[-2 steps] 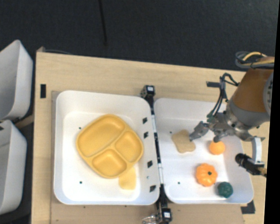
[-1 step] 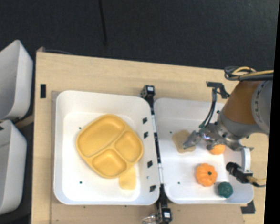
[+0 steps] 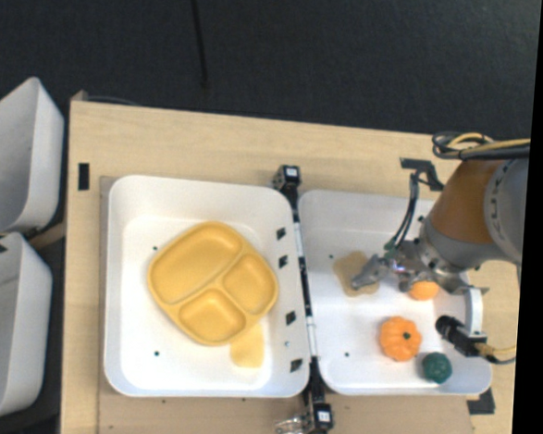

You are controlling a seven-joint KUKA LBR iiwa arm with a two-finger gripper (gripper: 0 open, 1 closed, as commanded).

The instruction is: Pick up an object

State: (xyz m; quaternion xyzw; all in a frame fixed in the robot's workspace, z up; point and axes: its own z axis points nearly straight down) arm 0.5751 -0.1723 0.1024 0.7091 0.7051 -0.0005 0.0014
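The grey arm with its orange band [image 3: 463,202] reaches in from the right and hangs low over the right-hand shallow white bin [image 3: 336,360], its end effector [image 3: 379,273] down near the bin floor towards the left part of that bin. Whether it is wide or narrow I cannot tell, since the wrist and its cables cover most of it, and nothing can be seen gripped by it.

Several candidates for the pick lie in the right bin. A small tan, flat-looking object [image 3: 350,266] rests just beside the end effector, perhaps touching it, though that is too blurred to settle. A small round orange ball [image 3: 423,290] sits close under the wrist. A small orange pumpkin-shaped toy [image 3: 399,338] lies nearer the front of the bin, with a dark green ball [image 3: 436,367] just beside it on the right.

The left-hand white bin [image 3: 119,275] holds a yellow plastic divided tray [image 3: 213,282] and a pale yellow flat piece [image 3: 248,348] touching its lower edge.

As I judge it, the task is at the approach or grasp stage: every object rests on a bin floor, so closing, securing and lifting are all left to do
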